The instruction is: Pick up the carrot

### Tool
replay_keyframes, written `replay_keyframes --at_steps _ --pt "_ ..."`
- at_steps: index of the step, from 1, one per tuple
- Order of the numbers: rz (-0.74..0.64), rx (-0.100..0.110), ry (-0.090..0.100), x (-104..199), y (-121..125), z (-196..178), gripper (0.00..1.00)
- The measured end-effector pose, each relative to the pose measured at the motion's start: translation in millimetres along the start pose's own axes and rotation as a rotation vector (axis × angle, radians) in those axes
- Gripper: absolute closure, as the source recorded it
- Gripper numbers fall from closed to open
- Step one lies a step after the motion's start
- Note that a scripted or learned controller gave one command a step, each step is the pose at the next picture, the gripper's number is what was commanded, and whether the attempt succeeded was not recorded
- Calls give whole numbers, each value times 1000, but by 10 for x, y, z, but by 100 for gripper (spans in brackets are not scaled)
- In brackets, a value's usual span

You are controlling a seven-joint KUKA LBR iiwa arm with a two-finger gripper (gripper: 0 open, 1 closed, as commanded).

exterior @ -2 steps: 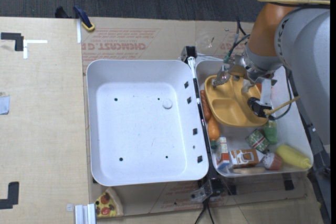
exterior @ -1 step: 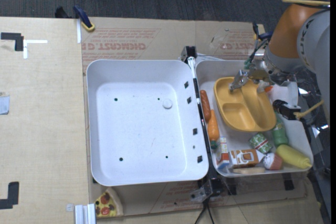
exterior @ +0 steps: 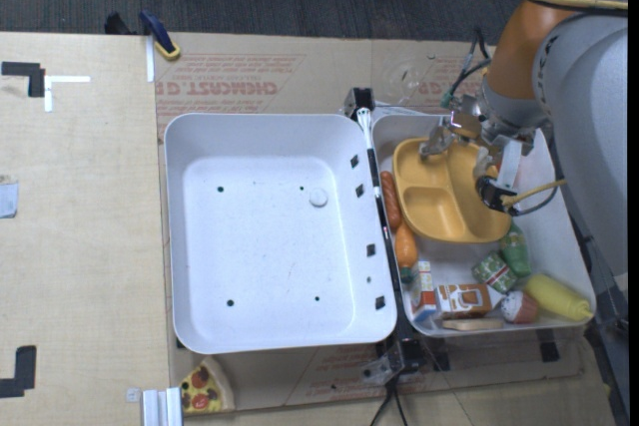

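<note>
The carrot (exterior: pixel 404 246), short and bright orange, lies against the left wall of the right bin (exterior: pixel 574 244), just below a reddish sausage-shaped piece (exterior: pixel 389 198). My gripper (exterior: pixel 437 143) hangs over the far rim of a yellow divided dish (exterior: pixel 454 205) in the same bin. It is up and to the right of the carrot and well apart from it. Nothing is visibly held.
The left bin (exterior: pixel 190 214) holds a small white disc (exterior: pixel 318 199). Near the right bin's front lie a carton (exterior: pixel 461 297), green packets (exterior: pixel 499 266) and a yellow piece (exterior: pixel 559 297). A toy pizza slice (exterior: pixel 203 389) sits on the bench below the left bin.
</note>
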State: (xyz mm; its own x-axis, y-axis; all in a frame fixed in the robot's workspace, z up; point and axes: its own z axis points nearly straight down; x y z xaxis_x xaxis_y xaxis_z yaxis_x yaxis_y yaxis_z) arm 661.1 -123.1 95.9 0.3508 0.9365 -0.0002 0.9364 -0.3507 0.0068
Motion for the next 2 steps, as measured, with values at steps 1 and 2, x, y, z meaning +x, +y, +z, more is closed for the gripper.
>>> replay_keyframes --at_steps 1,2 --pt "-17 23 27 -604 120 4 0" --pt "257 1 3 26 -208 -3 0"
